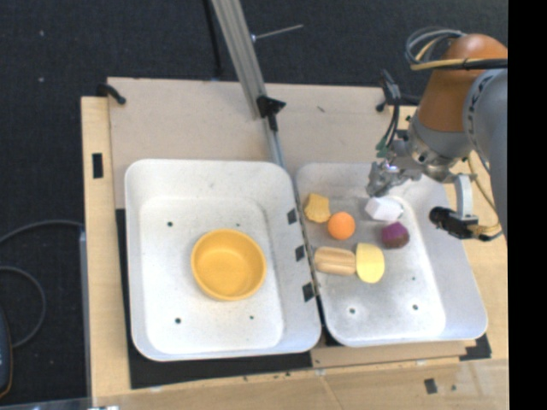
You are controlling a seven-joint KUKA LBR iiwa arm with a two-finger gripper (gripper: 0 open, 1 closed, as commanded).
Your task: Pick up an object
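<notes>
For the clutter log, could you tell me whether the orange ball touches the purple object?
Apart. The camera view shows bare white bin floor between the orange ball and the purple object.

A robotics lab: bench-mounted arm (457,92) over white bins (154,186).

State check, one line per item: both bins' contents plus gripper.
yellow bowl: upright, alone in left bin
white block: right bin, just below gripper
purple ball: loose
orange ball: loose
small yellow piece: near bin's left wall
tan cylinder: on its side, touching yellow block
gripper: over white block, grasp unclear
</notes>
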